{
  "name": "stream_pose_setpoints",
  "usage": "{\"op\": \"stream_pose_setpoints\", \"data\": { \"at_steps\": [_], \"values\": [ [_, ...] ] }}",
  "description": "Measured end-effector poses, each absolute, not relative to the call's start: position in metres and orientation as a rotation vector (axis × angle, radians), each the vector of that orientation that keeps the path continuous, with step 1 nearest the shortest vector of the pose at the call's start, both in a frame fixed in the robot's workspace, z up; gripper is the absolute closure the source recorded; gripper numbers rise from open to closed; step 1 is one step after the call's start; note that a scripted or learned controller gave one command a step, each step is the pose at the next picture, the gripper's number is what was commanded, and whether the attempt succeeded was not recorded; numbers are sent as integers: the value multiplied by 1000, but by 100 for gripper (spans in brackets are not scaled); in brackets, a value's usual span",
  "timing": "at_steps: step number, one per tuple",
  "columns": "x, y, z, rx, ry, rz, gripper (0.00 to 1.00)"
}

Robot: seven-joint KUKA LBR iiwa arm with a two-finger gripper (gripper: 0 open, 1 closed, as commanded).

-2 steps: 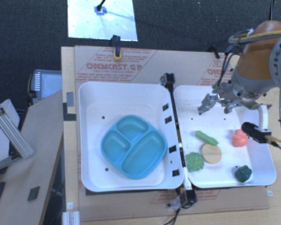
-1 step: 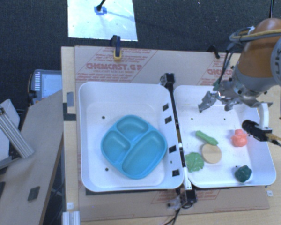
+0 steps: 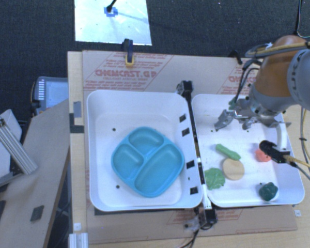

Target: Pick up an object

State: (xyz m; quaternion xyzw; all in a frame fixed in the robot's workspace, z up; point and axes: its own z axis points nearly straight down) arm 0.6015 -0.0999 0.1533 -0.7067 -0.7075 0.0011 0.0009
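Observation:
My gripper point(image 3: 236, 124) hangs over the back part of the right bin point(image 3: 206, 105), below the grey arm with its orange band. Its fingers stand open with nothing between them. In front of it, on the bin floor, lie a long green piece point(image 3: 228, 151), a round tan disc point(image 3: 233, 169), a leafy green piece point(image 3: 214, 178), a dark teal lump point(image 3: 268, 191) and a small orange-red item point(image 3: 262, 156). The orange-red item is partly covered by a black part of the arm. The gripper touches none of these things.
The left bin point(image 3: 101, 105) holds a blue divided plate point(image 3: 147, 161). A black divider point(image 3: 192, 138) runs between the two bins. Cables trail from the arm along the right bin's right side. A cardboard sheet point(image 3: 144, 68) lies under both bins.

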Motion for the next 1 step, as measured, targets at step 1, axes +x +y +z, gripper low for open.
{"op": "stream_pose_setpoints", "data": {
  "at_steps": [1],
  "values": [
    [597, -104, 110, -2219, -2221, 3, 0]
  ]
}}
